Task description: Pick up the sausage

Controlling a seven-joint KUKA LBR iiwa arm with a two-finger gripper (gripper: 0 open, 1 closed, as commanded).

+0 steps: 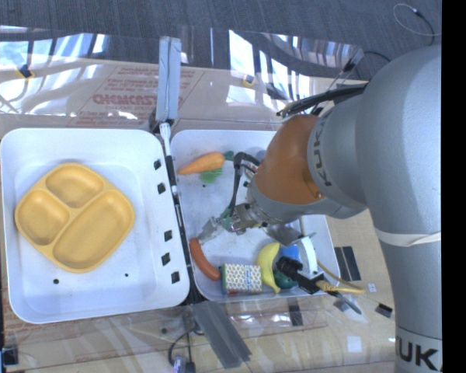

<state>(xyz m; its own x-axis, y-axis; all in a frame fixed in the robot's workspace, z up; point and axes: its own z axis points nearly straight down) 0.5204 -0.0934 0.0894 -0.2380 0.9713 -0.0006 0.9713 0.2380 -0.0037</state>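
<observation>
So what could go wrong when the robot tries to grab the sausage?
1. The sausage lies tight along the left wall of the right bin, so the gripper, hovering close by, may hit that wall or slip off.
2. The small patterned box sits close to the sausage's lower end and could get knocked or grabbed instead.

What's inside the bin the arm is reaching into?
A carrot, a sausage, a patterned box and a yellow fruit show. The arm covers the bin middle and right, hiding anything there.

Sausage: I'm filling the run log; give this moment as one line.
sausage: right bin, front-left corner | gripper: close beside it | held: no
</observation>
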